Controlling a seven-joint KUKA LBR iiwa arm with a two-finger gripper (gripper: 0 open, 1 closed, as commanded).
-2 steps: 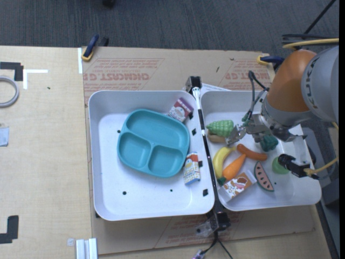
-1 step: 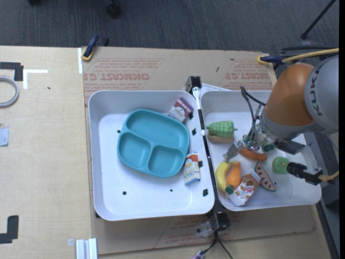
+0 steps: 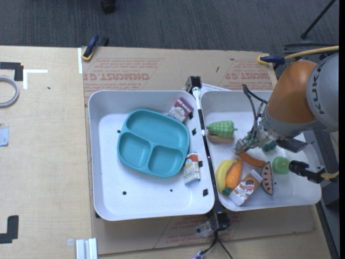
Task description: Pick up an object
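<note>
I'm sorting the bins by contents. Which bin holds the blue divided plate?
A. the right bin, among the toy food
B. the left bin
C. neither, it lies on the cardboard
B: the blue divided plate lies inside the left bin, while the toy food such as the banana sits in the right bin.

A pale wooden bench (image 3: 43,166) carries a flat sheet of brown cardboard (image 3: 137,72) printed with red lettering, which lies across its middle and right. Two shallow white bins rest side by side on the cardboard: the left bin (image 3: 108,198) and the right bin (image 3: 294,198), their inner walls touching. A black clip (image 3: 193,83) sits at the far end of that seam and another clip (image 3: 217,220) at the near end. A blue-and-yellow clamp (image 3: 90,46) grips the cardboard's far left corner. Black tape marks (image 3: 12,69) lie on the bare wood at left
</note>
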